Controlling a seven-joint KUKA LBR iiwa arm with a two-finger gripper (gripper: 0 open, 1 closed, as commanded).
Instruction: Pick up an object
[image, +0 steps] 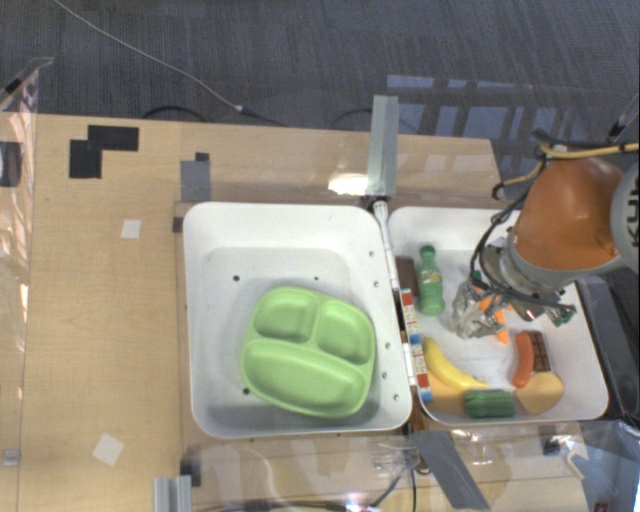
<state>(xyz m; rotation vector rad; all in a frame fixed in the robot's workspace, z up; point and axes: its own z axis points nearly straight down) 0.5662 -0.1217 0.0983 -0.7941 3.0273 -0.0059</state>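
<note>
Approach step — gripper (478, 318) low in right bin (598, 392), between green bottle (431, 281) and banana (450, 366); grip state unclear. Next — settle on one item.

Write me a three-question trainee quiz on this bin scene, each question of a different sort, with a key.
1. True or false: the green divided plate lies in the right bin.
2. Which item lies nearest the yellow banana?
A. the green bottle
B. the dark green vegetable
C. the green divided plate
3. Fill in: the gripper hangs over the ____ bin.

Key:
1. False; it lies in the left bin.
2. B; the vegetable sits just beside the banana's lower end.
3. Right.
</note>
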